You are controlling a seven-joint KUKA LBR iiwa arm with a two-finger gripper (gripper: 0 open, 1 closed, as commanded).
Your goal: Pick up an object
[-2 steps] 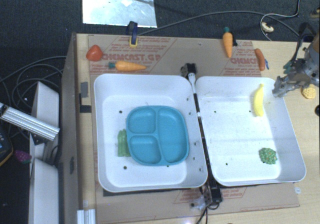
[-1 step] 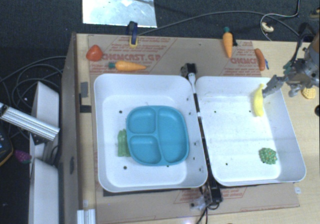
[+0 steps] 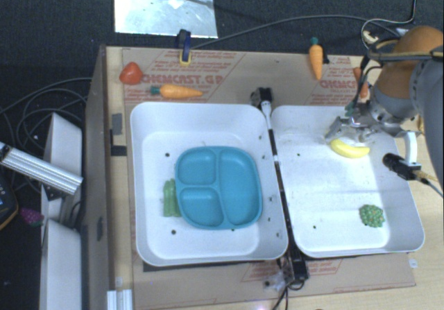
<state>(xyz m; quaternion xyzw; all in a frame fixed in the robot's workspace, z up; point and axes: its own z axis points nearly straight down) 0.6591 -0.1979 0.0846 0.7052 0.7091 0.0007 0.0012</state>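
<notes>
The gripper, fingers spread, sits over the yellow banana (probably light, smooth plastic); grasp across its thick middle.

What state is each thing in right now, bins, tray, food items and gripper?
Gripper: low in the right bin, right over the banana.
Banana: lying flat on the bin floor.
Green cluster: resting alone near the right bin's front corner.
Blue tray: flat in the left bin, compartments up.
Green piece: lying against the tray's left edge.
Two carrots, tomato: lying on the cardboard behind the bins.
</notes>
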